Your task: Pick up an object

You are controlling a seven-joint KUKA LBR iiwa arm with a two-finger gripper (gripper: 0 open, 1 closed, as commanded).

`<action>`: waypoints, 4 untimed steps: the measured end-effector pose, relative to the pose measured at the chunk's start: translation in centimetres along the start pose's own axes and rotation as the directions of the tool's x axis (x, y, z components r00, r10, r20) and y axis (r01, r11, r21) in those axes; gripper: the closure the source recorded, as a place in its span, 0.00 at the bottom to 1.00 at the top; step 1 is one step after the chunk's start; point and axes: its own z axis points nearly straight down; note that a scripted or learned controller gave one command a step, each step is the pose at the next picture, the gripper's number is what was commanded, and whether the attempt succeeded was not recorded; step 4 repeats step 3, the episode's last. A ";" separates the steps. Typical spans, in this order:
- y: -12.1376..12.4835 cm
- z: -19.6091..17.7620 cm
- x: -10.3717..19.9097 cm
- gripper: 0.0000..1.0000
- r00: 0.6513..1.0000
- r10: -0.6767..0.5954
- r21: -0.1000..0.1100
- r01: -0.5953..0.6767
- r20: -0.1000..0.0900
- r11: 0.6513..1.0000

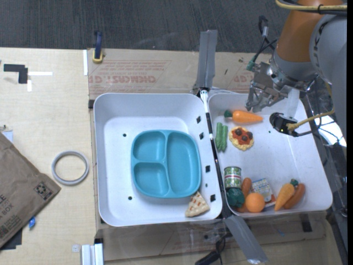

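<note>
My gripper (259, 101) hangs over the back of the right bin (309, 164), its fingertips just above the right end of an orange carrot (246, 116) that lies there. Nothing shows between the fingers. A small pizza (241, 138) lies just in front of the carrot, and a green pea pod (221, 136) rests along the bin's left wall. At the front of the bin sit a tin can (233, 176), an orange (254, 202), a small packet (262, 187) and two more carrots (288, 195).
The left bin (110, 148) holds a blue divided plate (166, 164) and a waffle slice (197, 205) at its front right. A tape ring (70, 167) and a cardboard box (19, 189) lie on the bench to the left. A black cable end (279, 121) hangs beside the carrot.
</note>
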 end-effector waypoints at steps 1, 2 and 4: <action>0.0 0.0 0.0 0.00 1.000 0.000 0.000 0.000 0.000 1.000; 0.9 11.4 -4.0 0.00 1.000 0.020 0.000 -0.020 -0.001 1.000; -0.9 13.2 -4.6 0.00 0.988 -0.154 -0.004 0.154 -0.002 0.988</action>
